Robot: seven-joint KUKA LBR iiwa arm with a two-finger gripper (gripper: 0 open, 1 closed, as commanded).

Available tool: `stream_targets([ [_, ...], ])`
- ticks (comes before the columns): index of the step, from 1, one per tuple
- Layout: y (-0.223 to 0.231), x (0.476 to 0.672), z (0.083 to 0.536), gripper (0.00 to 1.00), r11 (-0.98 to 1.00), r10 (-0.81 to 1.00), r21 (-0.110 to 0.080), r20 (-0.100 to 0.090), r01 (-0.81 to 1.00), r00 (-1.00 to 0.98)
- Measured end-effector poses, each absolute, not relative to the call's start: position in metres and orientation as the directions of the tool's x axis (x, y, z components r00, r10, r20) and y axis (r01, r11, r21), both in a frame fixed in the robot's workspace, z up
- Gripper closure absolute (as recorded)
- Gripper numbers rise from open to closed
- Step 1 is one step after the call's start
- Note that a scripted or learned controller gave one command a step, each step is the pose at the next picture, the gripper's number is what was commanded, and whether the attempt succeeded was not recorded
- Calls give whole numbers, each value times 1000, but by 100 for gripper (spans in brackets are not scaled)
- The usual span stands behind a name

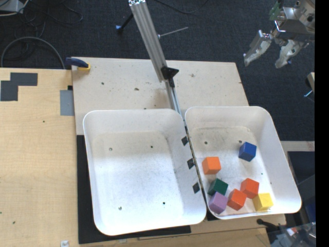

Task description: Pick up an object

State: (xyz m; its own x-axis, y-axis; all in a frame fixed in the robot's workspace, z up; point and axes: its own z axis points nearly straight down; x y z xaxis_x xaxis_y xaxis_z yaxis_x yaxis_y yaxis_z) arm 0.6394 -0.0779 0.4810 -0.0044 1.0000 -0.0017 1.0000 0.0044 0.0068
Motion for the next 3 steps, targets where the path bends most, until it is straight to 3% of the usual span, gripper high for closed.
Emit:
stream_targets([
  [1, -45, 619, 489, 0, 3, 1000, -2, 1, 1000, -3],
  [2, -34, 552, 500, 0, 2, 1000, -1, 1, 1000, -2],
  [3, -14, 530, 510, 0, 2, 1000, -2, 0, 1000, -2],
])
